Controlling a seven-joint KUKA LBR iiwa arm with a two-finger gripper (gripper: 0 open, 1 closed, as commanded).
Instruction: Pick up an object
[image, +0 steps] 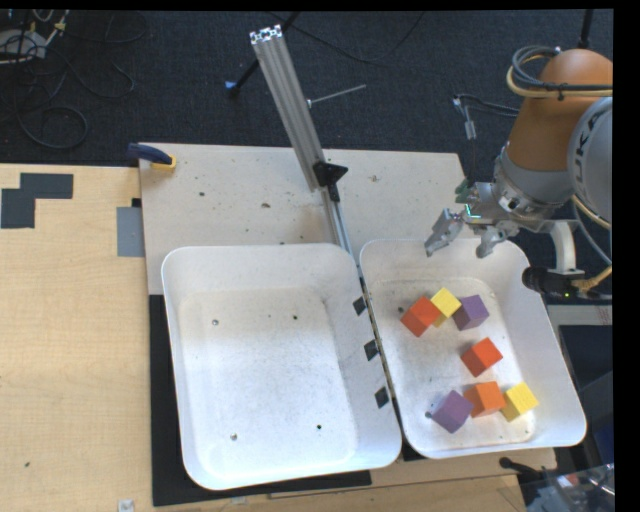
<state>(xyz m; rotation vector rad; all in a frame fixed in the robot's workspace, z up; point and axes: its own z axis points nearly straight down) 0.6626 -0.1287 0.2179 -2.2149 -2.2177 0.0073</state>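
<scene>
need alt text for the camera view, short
The gripper hangs open over the far edge of the right bin, holding nothing. That bin holds seven small blocks: three orange-red, two yellow, two purple, in one cluster near the middle and another toward the near edge. The left bin sits beside it.

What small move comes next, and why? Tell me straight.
Probably bring the hand toward the camera and down over the top cluster in the right white plastic bin: the red-orange cube, small yellow cube and purple cube. The hand hangs open above the bin's far rim with nothing between its fingers, and those blocks lie nearest it.
</scene>
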